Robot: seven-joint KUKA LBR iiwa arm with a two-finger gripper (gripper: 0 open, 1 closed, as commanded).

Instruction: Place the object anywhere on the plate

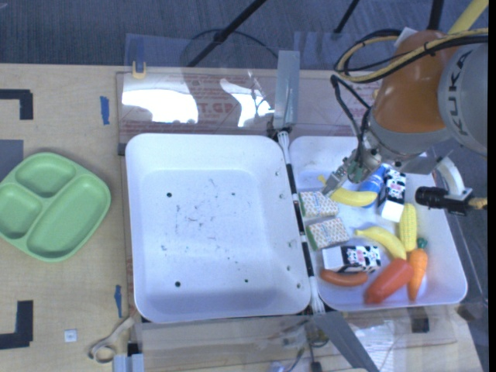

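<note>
A green divided plate (pixel 53 205) lies on the wooden bench at the far left, outside the bins. My gripper (pixel 343 175) hangs low over the back of the right bin (pixel 453 285), far to the plate's right. It sits just above a yellow banana (pixel 353 198) and beside a blue bottle (pixel 373 183). I see nothing clearly held in it. The grey arm with its orange band (pixel 411 91) reaches in from the upper right and hides part of the bin's back corner.
The right bin also holds two speckled blocks (pixel 318 204), a corn cob (pixel 408 225), a second banana (pixel 382 240), a carrot (pixel 418 270), a red pepper (pixel 387 280), a sausage (pixel 343 278) and cow-patterned boxes (pixel 362 258). The left bin (pixel 209 142) lies between gripper and plate.
</note>
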